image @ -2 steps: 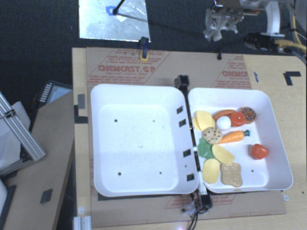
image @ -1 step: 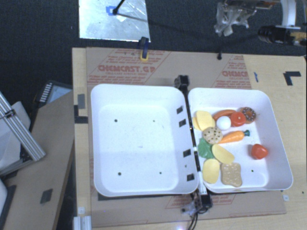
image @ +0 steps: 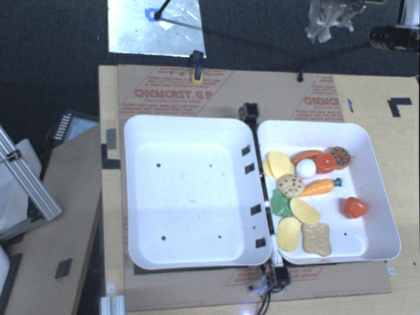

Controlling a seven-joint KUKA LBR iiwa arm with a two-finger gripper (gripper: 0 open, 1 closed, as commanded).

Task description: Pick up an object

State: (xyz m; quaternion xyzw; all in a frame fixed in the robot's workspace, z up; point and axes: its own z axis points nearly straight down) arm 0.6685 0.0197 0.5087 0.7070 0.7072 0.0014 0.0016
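Jaws (image: pixel 326 26) are hanging at the top right of the view, above the dark floor beyond the far edge of the surface (image: pixel 367 94); whether they are spread or pressed together cannot be told at this size. Nothing is showing between them.

Objects for picking are all lying in the right bin (image: pixel 379 176), well apart from the jaws and nearer the camera. Along the bin's far side a sausage (image: pixel 303 156), a white egg (image: pixel 306 169), a tomato (image: pixel 325 163) and a doughnut (image: pixel 340 155) are crowding together, with a yellow piece (image: pixel 279 165) just left of them. Below these a cookie (image: pixel 289 185) is touching a carrot (image: pixel 319 188), and a green leaf (image: pixel 281 205) is lying partly under a yellow slice (image: pixel 305 210). A second yellow slice (image: pixel 288 233) and a toast piece (image: pixel 317 239) are sitting side by side near the front wall. A red pepper (image: pixel 354 207) is sitting alone toward the right wall.

Left bin (image: pixel 190 189) is lying beside it, their rims touching.

Arm wrist is entering at the upper right corner, jaws pointing downward.
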